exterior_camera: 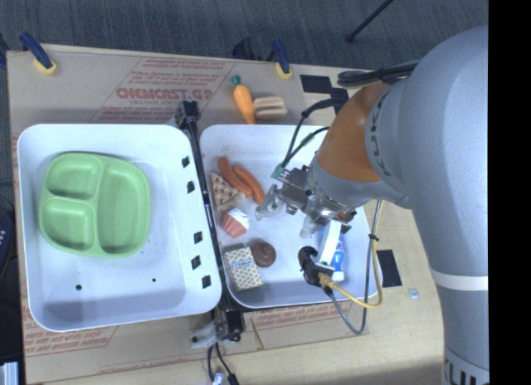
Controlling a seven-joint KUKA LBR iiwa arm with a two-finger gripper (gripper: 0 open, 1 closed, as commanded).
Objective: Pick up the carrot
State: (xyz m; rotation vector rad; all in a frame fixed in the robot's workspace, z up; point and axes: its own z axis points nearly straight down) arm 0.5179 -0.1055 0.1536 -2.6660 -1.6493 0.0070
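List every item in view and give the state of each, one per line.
carrot: lying on the bench outside the bins, untouched
bread piece: on the bench beside the carrot
green plate: flat in the left bin
hot dog: lying in the right bin
gripper: over the right bin, holding nothing visible
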